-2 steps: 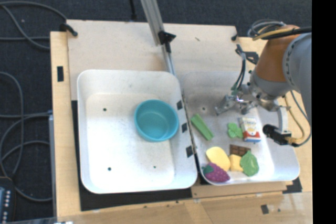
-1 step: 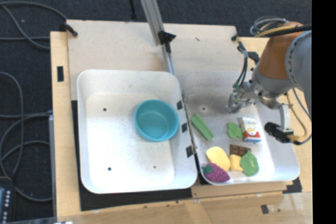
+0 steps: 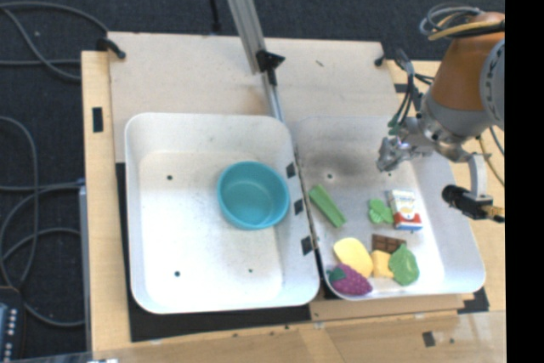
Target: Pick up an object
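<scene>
Arm (image 3: 466,85) reaches in from three o'clock, its orange band high over the far right edge of the right bin (image 3: 450,268), the grey wrist bent down and toward nine o'clock. The gripper (image 3: 389,155) hangs over the upper middle of that bin, above bare white floor; whether its jaws are released or clenched I cannot tell, and nothing shows between them.

Objects crowd the bin's five-to-six o'clock part. A green stick (image 3: 326,207) lies slanted near the left wall. A small green piece (image 3: 379,212) sits just beside a white carton (image 3: 405,209) with a red and blue base, both at about six o'clock of the gripper. Lower down, a yellow piece (image 3: 352,254), a brown block (image 3: 387,243), a green leafy piece (image 3: 405,265) and purple grapes (image 3: 349,279) press together against the near rim.

The upper half of the right bin is open floor, smudged grey. The left bin (image 3: 153,268) carries a teal bowl (image 3: 252,194) toward its three o'clock side, with wide free floor around it. A metal rail (image 3: 242,4) slants from twelve o'clock down to the seam between the bins on the surface (image 3: 187,72)
</scene>
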Controlling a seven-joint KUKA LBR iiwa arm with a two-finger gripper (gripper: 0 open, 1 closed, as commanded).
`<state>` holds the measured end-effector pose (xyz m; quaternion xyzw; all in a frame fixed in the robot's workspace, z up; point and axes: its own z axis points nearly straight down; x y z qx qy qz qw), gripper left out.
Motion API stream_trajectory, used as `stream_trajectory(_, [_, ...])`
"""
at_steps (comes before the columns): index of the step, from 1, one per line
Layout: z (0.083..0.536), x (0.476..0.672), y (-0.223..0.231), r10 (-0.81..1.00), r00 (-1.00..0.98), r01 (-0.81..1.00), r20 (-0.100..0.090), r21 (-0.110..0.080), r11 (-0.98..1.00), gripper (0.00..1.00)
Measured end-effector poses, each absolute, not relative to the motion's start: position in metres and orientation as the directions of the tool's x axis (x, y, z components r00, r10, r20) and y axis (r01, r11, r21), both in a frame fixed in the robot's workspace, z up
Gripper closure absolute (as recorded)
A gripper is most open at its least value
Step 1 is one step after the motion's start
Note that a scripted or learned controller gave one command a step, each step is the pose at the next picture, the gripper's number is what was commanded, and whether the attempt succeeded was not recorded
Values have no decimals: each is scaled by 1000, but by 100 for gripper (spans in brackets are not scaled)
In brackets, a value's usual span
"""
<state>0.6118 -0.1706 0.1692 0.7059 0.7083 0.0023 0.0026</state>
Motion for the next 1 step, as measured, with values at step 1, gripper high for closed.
stream_trajectory(1, [214,617,-170,1000,-3,1000,-1,5,3,100])
